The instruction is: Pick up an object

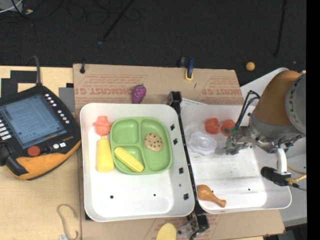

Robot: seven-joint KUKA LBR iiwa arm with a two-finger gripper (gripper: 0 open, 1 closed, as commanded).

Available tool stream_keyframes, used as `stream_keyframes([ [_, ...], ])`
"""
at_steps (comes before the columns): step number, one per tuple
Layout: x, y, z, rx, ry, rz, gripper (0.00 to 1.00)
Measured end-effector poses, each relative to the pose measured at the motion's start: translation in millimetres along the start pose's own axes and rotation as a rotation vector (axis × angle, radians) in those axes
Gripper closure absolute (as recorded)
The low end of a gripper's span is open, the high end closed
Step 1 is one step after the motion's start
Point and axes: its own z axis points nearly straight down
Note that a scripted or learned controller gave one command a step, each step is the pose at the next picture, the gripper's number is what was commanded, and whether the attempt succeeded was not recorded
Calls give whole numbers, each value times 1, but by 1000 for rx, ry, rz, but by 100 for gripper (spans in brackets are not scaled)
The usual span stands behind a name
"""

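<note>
Approach step: gripper low in the right bin, nothing lifted yet.

Left to right, we note a grey teach pendant (32, 121) on the wooden worktop (30, 204); the left white bin (132, 196) with a green divided plastic tray (141, 145), a yellow toy corn cob (129, 159) and a cookie (153, 142); the right white bin (240, 184) with a clear plastic cup (201, 143), two red toy pieces (218, 126) and a brown toy drumstick (210, 195). The gripper (233, 147) sits just beside the cup and red pieces; we cannot tell whether it is released or clenched. We judge the next move needs centring over one piece, then closing. Black floor behind.

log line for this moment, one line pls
end effector: low in right bin, beside clear cup | grasp: none seen | nearby: red tomato | left bin: green tray, corn, cookie
</note>
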Motion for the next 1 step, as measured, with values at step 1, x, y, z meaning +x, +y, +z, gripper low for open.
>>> stream_keyframes([
  [1, -6, -3, -43, -4, -2, 6, 100],
])
